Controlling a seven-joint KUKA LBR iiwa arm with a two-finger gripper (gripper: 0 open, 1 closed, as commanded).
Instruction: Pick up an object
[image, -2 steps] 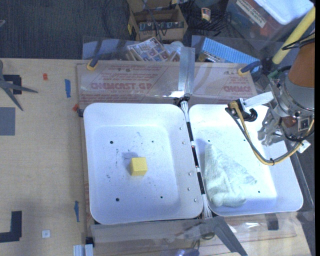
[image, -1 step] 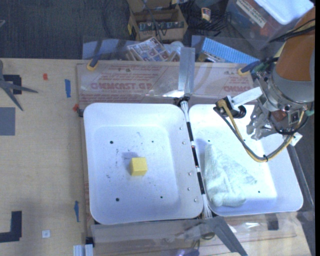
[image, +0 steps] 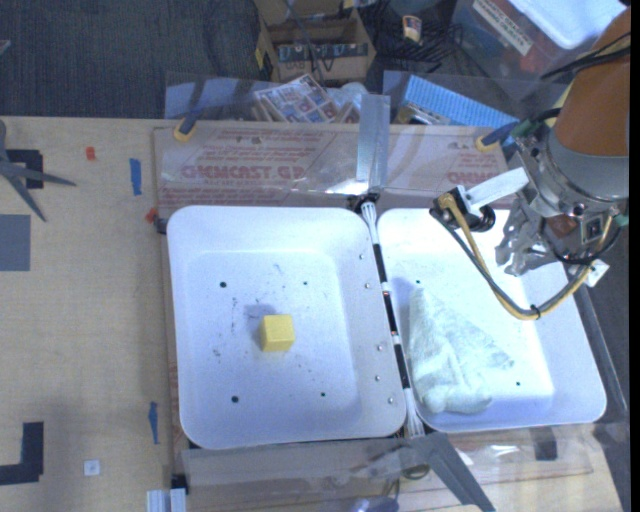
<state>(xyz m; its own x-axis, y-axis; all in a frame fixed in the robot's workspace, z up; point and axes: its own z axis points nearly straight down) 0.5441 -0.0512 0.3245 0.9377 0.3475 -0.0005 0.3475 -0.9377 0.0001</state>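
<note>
Two shallow bins sit side by side. Left bin: yellow cube near its centre. Right bin: crumpled white cloth at its near left. Gripper hovers over the right bin's far right, well apart from both; grip state cannot be told.

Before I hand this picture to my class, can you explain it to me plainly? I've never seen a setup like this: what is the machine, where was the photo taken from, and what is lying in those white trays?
One camera looks down at a slant on a wooden bench. On it sit two shallow white bins side by side. The left bin holds a small yellow block. The right bin holds a crumpled white cloth. The machine is a robot arm, grey with an orange band, reaching in from the right. Its gripper, a two-finger claw, hangs above the right bin's far side with yellow cable looping below. Nothing shows between its fingers.
</note>
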